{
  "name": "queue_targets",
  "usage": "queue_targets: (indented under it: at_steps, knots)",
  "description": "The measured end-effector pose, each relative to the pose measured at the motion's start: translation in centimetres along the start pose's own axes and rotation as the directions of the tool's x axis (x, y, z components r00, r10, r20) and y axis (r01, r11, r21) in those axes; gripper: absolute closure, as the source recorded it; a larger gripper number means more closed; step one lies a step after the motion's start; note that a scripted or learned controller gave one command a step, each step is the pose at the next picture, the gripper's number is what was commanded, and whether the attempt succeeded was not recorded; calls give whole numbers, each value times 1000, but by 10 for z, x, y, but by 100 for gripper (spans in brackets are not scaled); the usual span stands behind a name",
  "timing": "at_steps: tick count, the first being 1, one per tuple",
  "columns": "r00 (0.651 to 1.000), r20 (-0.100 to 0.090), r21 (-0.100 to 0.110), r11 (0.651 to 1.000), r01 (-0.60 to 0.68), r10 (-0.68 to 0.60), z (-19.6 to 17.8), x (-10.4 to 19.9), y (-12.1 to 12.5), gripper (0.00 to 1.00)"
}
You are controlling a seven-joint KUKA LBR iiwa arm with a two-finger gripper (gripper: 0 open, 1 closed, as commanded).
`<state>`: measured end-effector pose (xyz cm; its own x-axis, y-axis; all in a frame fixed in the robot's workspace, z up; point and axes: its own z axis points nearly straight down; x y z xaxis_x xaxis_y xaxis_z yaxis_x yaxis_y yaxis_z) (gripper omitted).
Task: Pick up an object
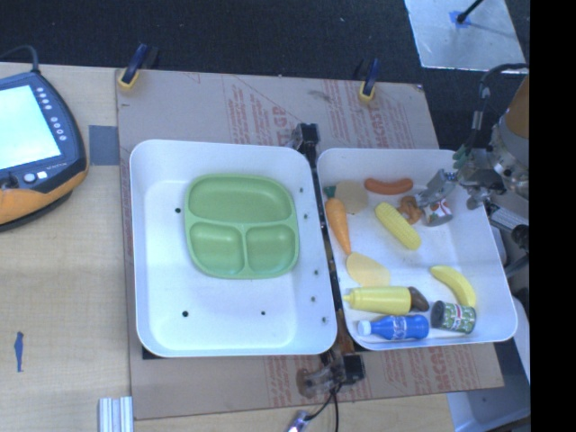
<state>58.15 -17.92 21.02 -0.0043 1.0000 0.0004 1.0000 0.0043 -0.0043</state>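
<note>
Red lettering runs across the brown board [270, 106] under the bins but is too faint to read, and the labels on the blue bottle [393, 328] and dark can [454, 317] cannot be made out. The gripper [438, 196] sits low over the right bin [490, 241]'s far end; I cannot tell its state. Just beside it a yellow corn cob [397, 225] lies slantwise, its long axis from far-left to near-right.

Single fixed camera above bench [81, 277], looking down at slant; both white bins [144, 241] fully framed.
</note>
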Motion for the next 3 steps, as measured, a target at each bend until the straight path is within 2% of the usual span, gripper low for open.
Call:
queue_targets:
  at_steps: [1,2,3]
  knots:
    - [1000,0,3,1000,1,-1,75,38,41,0]
    - [1000,2,-1,1000,2,-2,117,37,25,0]
    - [1000,2,2,1000,3,-3,108,36,24,100]
